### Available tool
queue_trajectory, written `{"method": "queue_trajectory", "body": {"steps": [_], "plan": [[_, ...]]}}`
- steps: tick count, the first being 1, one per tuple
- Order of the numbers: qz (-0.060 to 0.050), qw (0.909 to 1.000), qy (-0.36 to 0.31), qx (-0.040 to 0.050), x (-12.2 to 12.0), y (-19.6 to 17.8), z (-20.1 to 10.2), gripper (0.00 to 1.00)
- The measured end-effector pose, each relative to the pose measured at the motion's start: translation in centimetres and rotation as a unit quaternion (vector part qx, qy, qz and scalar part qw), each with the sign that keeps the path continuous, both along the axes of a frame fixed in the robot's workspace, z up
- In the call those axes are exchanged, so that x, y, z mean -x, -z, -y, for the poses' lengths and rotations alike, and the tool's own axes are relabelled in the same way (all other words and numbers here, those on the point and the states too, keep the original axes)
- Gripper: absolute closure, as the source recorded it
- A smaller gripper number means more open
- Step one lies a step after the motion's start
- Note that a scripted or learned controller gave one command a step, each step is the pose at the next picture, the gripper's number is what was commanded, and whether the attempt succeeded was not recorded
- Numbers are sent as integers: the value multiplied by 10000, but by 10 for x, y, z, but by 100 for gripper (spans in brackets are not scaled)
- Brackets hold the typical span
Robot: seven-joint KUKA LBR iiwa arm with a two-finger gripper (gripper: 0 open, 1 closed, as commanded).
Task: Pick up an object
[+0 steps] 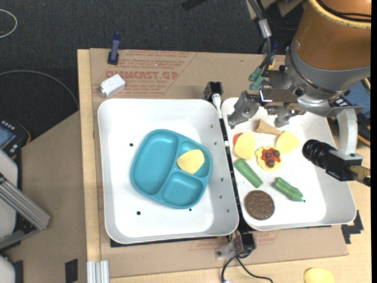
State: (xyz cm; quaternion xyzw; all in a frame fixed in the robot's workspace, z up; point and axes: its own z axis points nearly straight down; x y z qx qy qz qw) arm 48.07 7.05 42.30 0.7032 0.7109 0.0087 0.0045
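Note:
My gripper (261,115) hangs over the far end of the right bin (330,214), open, with one grey finger (237,113) to the left and the other to the right. Nothing sits between them. A tan cone-shaped piece (268,127) lies just below the gap. Nearer the front lie a yellow and red fruit piece (244,145), a yellow slice (287,141), a small yellow round with red dots (269,157), two green pieces (248,173) (288,188) and a brown patty (259,204).
The left bin (118,158) holds a teal divided plate (154,170) with a yellow piece (191,161) in one compartment. A black cylinder (327,157) juts in over the right bin's right side. A small white block (112,85) rests on the cardboard behind the bins.

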Motion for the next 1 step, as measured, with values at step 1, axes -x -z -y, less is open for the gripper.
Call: {"method": "queue_trajectory", "body": {"steps": [1], "plan": [[-72, 10000, 44, 32, 1, -2, 5, 100]]}}
